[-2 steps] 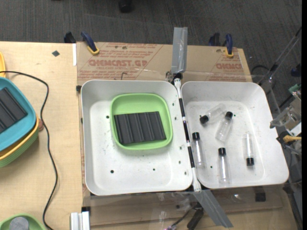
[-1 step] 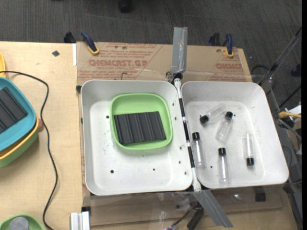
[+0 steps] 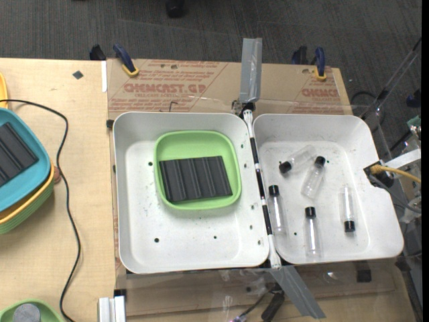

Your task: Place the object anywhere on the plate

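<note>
— What did you have on the left?

— I saw the left bin on the table, with the green plate in its upper middle and a dark ribbed mat lying on it.

— And the objects?

— All in the right bin, well apart from the plate: five clear vials with black caps, one along the left wall, two close together near the top, one low in the middle, one further right.

— The gripper?

— I could not tell its state.
</note>
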`<state>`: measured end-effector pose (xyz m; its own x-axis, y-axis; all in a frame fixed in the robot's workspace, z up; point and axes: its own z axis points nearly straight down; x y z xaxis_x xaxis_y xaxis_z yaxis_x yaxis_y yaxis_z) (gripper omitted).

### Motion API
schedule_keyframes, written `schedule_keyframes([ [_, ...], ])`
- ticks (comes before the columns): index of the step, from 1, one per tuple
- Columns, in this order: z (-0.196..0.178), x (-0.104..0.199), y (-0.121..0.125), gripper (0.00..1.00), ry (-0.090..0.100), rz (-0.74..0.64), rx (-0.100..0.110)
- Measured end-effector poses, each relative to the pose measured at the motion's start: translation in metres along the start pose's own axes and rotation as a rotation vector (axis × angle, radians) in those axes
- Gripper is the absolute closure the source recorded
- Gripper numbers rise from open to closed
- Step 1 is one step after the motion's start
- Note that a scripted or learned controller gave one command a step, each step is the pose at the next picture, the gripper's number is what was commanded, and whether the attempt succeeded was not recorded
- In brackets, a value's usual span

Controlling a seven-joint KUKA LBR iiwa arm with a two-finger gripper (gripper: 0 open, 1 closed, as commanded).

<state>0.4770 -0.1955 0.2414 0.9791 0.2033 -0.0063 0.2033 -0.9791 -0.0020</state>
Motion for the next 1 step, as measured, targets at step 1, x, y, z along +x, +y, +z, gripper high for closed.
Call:
schedule_keyframes([
  [1, 0.0091, 0.0008, -0.0025, 0.0, 0.0, 0.0, 0.0],
])
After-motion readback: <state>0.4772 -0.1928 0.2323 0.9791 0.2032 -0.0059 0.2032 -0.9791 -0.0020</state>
